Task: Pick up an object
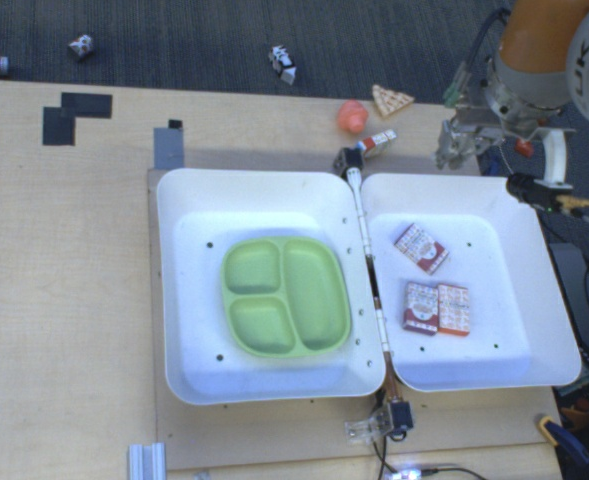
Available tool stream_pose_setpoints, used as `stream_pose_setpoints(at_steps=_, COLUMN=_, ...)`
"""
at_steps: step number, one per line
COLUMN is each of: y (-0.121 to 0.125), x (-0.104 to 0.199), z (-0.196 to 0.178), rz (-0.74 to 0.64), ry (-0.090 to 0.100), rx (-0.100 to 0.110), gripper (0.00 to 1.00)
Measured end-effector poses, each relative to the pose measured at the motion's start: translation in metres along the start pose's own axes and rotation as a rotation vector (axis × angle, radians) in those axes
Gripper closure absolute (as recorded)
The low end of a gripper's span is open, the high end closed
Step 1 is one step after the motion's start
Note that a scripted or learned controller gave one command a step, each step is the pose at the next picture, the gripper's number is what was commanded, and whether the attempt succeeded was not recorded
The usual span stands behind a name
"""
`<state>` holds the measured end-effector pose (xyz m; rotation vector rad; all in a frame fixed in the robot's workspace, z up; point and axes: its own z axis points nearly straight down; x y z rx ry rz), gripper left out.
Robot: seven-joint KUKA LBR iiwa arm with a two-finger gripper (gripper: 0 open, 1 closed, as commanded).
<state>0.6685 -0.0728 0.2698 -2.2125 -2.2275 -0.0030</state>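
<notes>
Lying in the right-hand shallow white plastic bin (534, 298) are three small red-and-white printed cardboard cartons; one tilted carton (420, 247) sits toward the far side, and a pair of cartons (437, 308) lie side by side, touching, nearer the near edge; any of them would serve for the pick. They look light, stiff and flat, with smooth printed faces that may slip a little; my judgement is that the tilted carton, standing apart from the pair, is the easier to take, pinched across its narrow sides; the touching pair leave no room for a finger between them. The left-hand white bin (189, 268) holds a pale green three-compartment plastic tray (286, 296). The metal two-finger gripper (471, 140) hangs beyond the far right corner of the right bin, above the bench, well apart from the cartons; nothing sits in it, and how far it is spread I cannot tell.
</notes>
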Motion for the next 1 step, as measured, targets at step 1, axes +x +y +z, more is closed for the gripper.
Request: stream_pose_setpoints(at_steps=1, y=-0.0087, x=-0.1309, z=0.0094, rz=0.007, ry=-0.007, rx=-0.004, gripper=1.00)
